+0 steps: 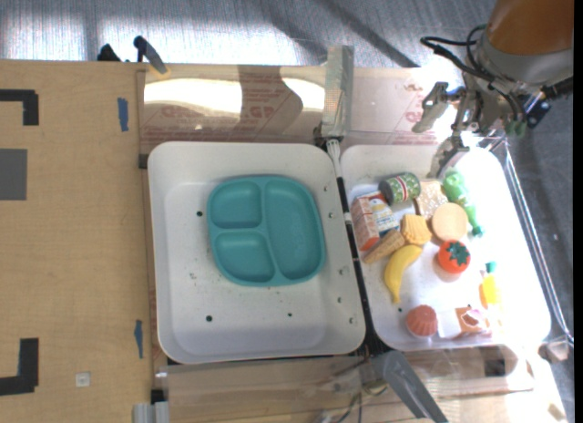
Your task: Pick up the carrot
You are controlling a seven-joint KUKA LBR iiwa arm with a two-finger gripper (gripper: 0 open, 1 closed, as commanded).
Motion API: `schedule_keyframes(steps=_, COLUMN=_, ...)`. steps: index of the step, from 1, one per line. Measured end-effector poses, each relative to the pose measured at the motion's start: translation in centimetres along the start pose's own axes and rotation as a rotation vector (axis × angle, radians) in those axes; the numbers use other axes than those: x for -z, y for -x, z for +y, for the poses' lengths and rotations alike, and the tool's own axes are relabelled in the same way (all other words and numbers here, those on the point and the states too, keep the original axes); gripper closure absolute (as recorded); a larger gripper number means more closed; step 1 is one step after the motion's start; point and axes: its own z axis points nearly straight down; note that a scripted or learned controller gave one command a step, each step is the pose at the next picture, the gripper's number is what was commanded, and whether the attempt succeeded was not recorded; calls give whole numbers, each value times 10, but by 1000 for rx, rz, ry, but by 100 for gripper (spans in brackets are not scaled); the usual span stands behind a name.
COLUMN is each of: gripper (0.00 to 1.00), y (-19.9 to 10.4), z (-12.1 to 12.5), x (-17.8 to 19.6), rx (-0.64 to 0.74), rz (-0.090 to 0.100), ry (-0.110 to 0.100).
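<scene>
The gripper [453, 134] hangs over the right bin's [524, 257] far edge. Below it lie a banana [401, 268], a tomato [453, 256], and what may be the carrot [489, 290].

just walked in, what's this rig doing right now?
A KUKA arm is reaching in from the right; its hand hovers above the far edge of the right bin, with nothing seen between its fingers. That bin holds a pile of toy food: a banana, a tomato, a can and more. I can't pick out the carrot with confidence. The left bin holds a teal divided plate.
</scene>
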Motion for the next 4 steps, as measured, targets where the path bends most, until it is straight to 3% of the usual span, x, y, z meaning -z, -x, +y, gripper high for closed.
schedule_keyframes(steps=1, gripper=0, y=-87, z=-32, x=-105, rx=-155, rz=11, ry=1)
schedule_keyframes(steps=2, gripper=0, y=-142, z=-42, x=-161, rx=-257, rz=-2, ry=-1)
schedule_keyframes(steps=3, gripper=0, y=-158, z=-91, x=-166, rx=-447, rz=-5, ry=-1)
schedule_keyframes(steps=4, gripper=100, y=-154, z=-90, x=-152, rx=-443, rz=-18, ry=-1)
